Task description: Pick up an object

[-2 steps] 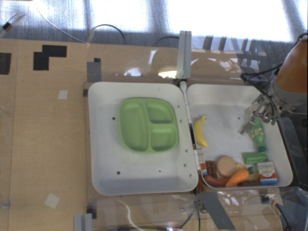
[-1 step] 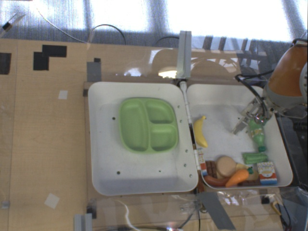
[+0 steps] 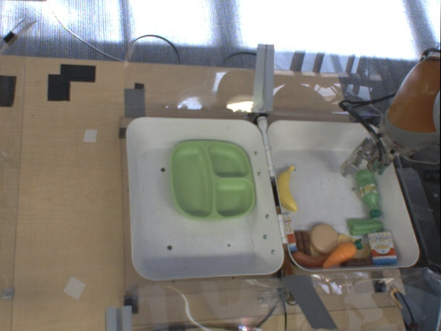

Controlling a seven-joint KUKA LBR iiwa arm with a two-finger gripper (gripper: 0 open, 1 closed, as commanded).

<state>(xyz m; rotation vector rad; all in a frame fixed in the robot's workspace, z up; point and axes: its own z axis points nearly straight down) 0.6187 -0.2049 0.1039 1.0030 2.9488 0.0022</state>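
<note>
1 green bottle point(image 3: 369, 193) lies just below the claw point(image 3: 364, 158).

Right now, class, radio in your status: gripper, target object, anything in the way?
Gripper low in right bin, just above green bottle. Nothing seen between fingers. Banana lies apart, by the divider. Carrot and other items crowd the near corner.

Wooden bench point(image 3: 62, 185); two white bins point(image 3: 148, 185) side by side.
</note>
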